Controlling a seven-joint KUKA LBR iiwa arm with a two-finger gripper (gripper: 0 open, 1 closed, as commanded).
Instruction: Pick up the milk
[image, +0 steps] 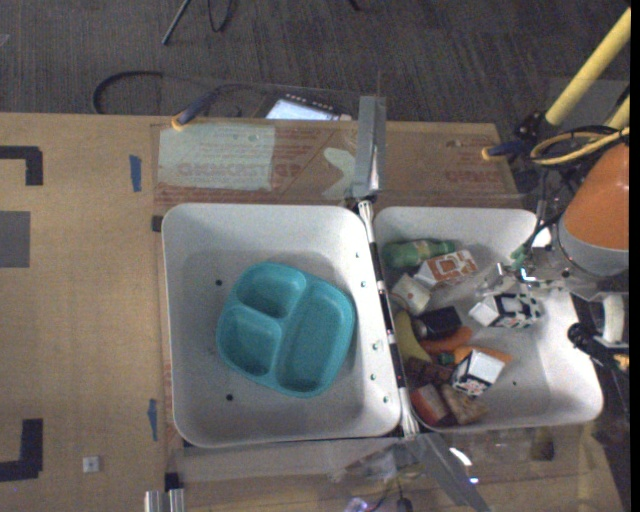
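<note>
Two shallow white plastic bins with rounded corners were set side by side on a brown cardboard-covered bench (80, 330); the left bin (190, 250) held a glossy teal plate (288, 328) divided into three compartments. In the right bin (570, 385), small packaged items were heaped along the left wall, and the milk (510, 310), a white carton with black patches, lay near the centre; no writing was legible. The gripper (528, 272) was seen just above the milk, its state indeterminable.
</note>
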